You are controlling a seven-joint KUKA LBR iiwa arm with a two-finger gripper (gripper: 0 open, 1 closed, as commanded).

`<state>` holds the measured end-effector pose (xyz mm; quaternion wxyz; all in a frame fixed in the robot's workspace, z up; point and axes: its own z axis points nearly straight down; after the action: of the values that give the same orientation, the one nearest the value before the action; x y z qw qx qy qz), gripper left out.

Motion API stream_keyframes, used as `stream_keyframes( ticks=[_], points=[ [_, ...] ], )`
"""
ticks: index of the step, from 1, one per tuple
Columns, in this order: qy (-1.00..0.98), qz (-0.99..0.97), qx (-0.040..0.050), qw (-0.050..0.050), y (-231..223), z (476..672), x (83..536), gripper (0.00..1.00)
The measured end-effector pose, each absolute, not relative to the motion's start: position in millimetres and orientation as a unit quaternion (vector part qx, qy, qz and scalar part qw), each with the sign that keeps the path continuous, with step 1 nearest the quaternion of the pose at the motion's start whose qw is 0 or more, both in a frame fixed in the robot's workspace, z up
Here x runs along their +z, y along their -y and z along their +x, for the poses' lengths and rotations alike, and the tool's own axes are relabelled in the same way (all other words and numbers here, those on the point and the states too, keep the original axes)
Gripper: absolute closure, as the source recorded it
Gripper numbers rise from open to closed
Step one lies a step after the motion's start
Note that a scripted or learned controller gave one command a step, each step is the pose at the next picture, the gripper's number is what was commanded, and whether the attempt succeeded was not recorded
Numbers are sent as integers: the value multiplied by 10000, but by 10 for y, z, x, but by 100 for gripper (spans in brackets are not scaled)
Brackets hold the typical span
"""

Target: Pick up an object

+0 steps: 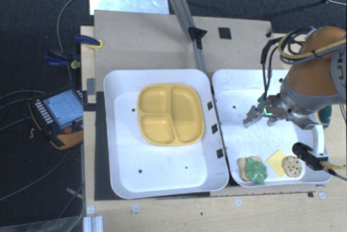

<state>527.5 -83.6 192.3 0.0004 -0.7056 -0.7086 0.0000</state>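
Note:
Along the front edge of the right bin (238, 95) lie a green leafy piece (257, 172) partly over a tan cookie (245, 163), a yellow cheese slice (276, 162) and a chocolate-chip cookie (293, 167). My gripper (261, 118) hangs over the middle of that bin, behind these items and apart from them. Its fingers (251, 116) look open, and there is nothing between them. The grey and orange arm (314, 76) comes in from the right above it.
A yellow three-part plate (171, 114) sits in the left bin (116, 139). A black fitting with a cable (306, 154) sticks out over the right bin's front right corner. A slanted metal rod (181, 3) crosses the back of the bench.

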Motion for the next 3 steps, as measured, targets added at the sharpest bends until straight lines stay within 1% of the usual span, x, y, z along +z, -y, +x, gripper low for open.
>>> stream_keyframes(
  ticks=[1, 2, 3],
  points=[
    [7086, -7056, -4, -2, 836, 5280, 1928, 0],
    [7077, -7065, 5, 8, 831, 5342, 1495, 0],
    [7073, -7069, 10, 19, 847, 5236, 989, 0]
  ],
)
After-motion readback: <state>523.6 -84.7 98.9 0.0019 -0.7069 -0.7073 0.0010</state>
